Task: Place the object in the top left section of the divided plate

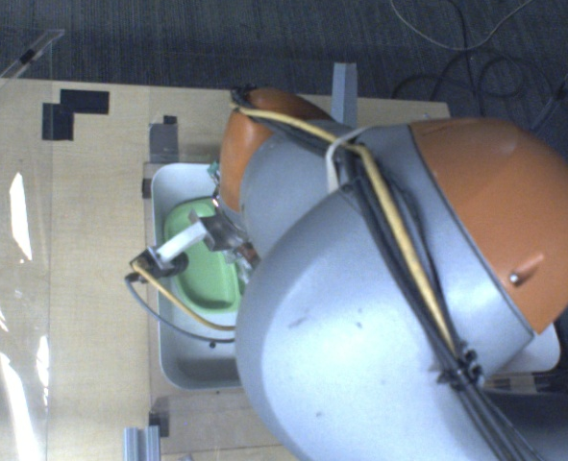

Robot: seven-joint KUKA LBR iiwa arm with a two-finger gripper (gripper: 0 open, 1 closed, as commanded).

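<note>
— The two-finger gripper (228,241) hangs low over the green divided plastic plate (207,281); whether it is open or closed cannot be told.

— The object is perhaps hidden under the grey arm (360,344). It seems the placing step, and the next move needs the top left section. The plate lies in the shallow white bin (183,365) on the pale wooden bench (72,257), with dark carpet (168,17) beyond.

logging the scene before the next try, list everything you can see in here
bench: one, pale wood, under everything
white bin: one in sight, centre-left on the bench
divided plate: one, green, inside the bin, partly covered by the arm
black patch: one, L-shaped, bench's upper left
grey posts: three in sight, around the bin
cables: several, pale and dark, on the floor beyond the bench
floor: dark, along the top
arm: one, grey with orange bands, reaching from the right over the bin
gripper: one, over the plate
</note>
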